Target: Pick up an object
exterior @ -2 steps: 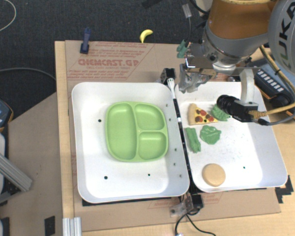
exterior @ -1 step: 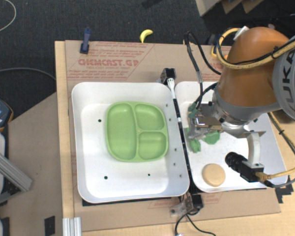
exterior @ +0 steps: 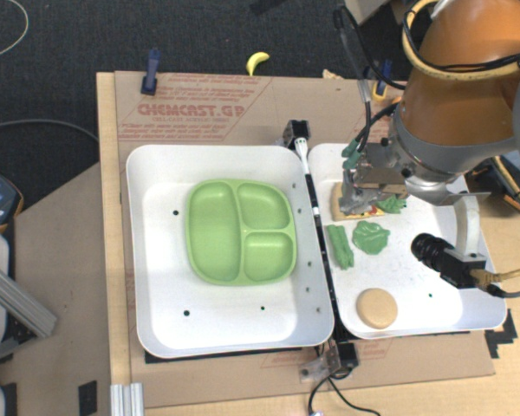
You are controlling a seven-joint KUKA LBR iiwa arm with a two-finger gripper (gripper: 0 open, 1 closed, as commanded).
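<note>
My gripper is low in the far part of the right bin, its body seen from above. A tan flat piece lies right at its left side, and a small green and orange thing pokes out on its right. Just in front of it lie a green leafy lump and a long green pod. A round tan bun rests near the bin's front edge. Whether anything sits inside the gripper is hidden by its body.
The left bin holds a green divided plate. A black-tipped divider rail runs between the two bins. A yellow banana-shaped thing and a blue clamp lie beyond the cardboard's far edge.
</note>
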